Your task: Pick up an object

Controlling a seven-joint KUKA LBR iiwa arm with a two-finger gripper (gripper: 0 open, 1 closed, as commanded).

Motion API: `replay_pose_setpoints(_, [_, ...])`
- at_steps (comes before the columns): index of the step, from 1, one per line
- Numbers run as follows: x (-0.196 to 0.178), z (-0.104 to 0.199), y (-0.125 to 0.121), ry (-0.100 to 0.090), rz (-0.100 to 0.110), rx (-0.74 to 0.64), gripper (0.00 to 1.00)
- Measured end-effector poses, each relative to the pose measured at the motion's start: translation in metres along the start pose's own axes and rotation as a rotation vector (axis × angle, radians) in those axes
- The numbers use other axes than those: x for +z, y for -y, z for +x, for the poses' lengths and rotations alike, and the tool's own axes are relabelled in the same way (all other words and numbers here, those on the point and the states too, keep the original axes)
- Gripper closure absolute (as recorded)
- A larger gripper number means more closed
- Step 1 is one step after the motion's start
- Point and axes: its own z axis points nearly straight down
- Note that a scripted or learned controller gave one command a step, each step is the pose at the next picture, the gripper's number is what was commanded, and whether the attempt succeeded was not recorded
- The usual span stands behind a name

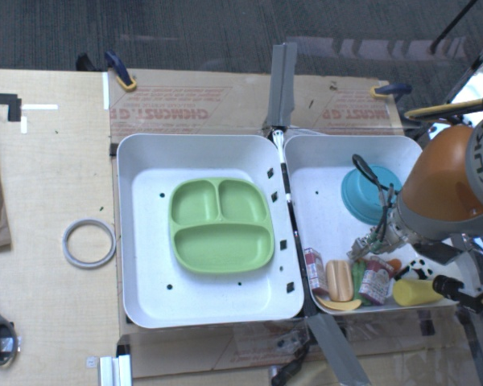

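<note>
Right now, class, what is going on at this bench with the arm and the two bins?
The arm reaches from the right into the right bin, its end effector low over a heap of small items near the front wall. A blue bowl lies behind it. The left bin holds a green plate. Nothing is visibly lifted yet.

We've just got the one camera here, fixed up above the bench (48,175) and looking down at a slant, so the far edge of the bench runs along the top of frame with dark floor behind it. It sits far enough back to take in both white bins: the left bin (129,215) is well away from the gripper (373,244), while the right bin (322,155) lies under it. The arm (447,179) enters from the right edge.
</note>
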Motion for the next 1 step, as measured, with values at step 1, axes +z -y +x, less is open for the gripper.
replay_pose_setpoints(1, [0.0092, -0.0591, -0.0053, -0.001, 0.003, 0.080, 1.00])
